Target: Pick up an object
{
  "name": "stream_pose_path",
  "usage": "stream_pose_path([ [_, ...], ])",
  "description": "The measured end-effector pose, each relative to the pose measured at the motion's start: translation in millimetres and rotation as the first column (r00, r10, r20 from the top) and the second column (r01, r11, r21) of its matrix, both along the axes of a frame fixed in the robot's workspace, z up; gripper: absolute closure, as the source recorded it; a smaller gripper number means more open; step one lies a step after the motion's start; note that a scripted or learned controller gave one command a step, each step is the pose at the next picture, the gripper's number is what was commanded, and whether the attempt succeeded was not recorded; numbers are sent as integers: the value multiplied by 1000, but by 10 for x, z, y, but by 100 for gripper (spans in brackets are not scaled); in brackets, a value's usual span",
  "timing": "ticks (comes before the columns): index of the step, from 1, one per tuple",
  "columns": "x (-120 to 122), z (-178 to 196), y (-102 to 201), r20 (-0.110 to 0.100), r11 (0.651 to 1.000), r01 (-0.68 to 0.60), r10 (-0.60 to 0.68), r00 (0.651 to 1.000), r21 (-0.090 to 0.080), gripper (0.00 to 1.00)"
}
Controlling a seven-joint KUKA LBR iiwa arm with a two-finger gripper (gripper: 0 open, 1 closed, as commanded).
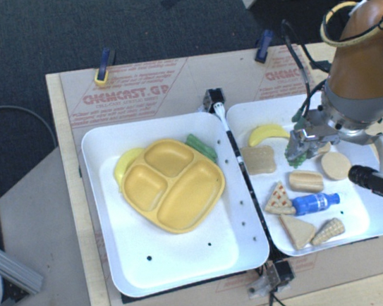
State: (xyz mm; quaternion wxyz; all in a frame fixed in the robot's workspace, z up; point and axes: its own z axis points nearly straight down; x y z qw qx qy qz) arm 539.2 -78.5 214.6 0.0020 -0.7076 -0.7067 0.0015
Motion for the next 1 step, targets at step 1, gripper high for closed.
stream_pose_path([
  [1, -11, 193, -6, 9, 1000, -1, 1, 1000, -2, 100],
])
